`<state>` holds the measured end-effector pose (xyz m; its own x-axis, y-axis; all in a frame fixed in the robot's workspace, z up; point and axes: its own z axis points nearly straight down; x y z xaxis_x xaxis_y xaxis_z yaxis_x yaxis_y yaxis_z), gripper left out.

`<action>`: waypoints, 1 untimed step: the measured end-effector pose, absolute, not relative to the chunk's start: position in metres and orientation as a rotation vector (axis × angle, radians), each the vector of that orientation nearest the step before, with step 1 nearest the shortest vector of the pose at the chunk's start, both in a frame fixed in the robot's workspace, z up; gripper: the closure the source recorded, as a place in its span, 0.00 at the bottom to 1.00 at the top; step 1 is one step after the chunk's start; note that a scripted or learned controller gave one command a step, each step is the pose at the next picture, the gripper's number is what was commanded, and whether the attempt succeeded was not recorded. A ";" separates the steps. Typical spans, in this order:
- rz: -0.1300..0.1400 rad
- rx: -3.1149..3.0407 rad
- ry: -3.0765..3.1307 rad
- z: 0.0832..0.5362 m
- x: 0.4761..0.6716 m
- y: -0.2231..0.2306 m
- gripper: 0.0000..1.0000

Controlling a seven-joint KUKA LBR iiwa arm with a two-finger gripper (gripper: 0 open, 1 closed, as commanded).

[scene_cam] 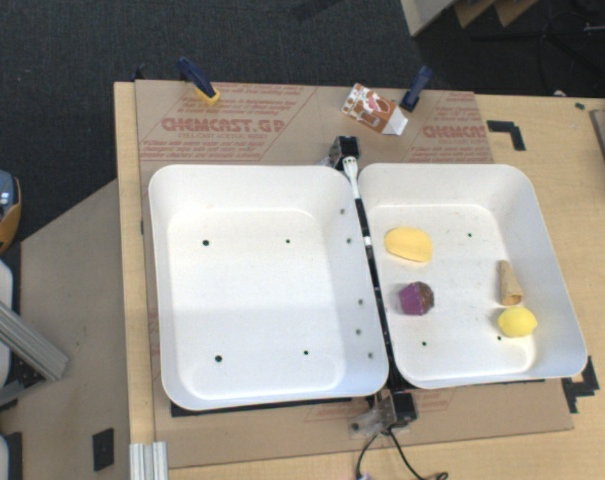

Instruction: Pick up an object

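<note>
Two shallow white bins sat side by side on a brown cardboard sheet [232, 118] printed with red lettering. All four loose objects lay in the right bin [452, 353], the one on the side from which the arm reaches in. A pale yellow oval piece [408, 245] rested near that bin's inner wall, by the seam between the bins. A small dark purple lump [415, 298] lay just below it in the view, close by but apart. Towards the bin's outer wall, a short tan cylinder [508, 282] lay pointing along the wall. A small round yellow object [517, 322] sat just beside the cylinder's nearer end; contact between them could not be made out. The left bin [247, 288] showed its white floor with a few dark dots. A black clip [344, 151] sat at the far end of the seam, and another fitting [397, 406] with a trailing cable sat at the near end. Two blue clamps [198, 80] [417, 87] gripped the far edge of the cardboard, and a small red and white packet [374, 109] lay just beside the right one. Whether the gripper was released, clenched or grasping anything could not be told.
</note>
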<state>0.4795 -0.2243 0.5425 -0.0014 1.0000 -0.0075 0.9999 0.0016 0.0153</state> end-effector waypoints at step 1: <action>-0.012 2.223 2.243 0.354 0.478 -0.110 1.00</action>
<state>0.4784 -0.1095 0.3544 -0.0092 0.9999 0.0067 0.9998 0.0093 -0.0169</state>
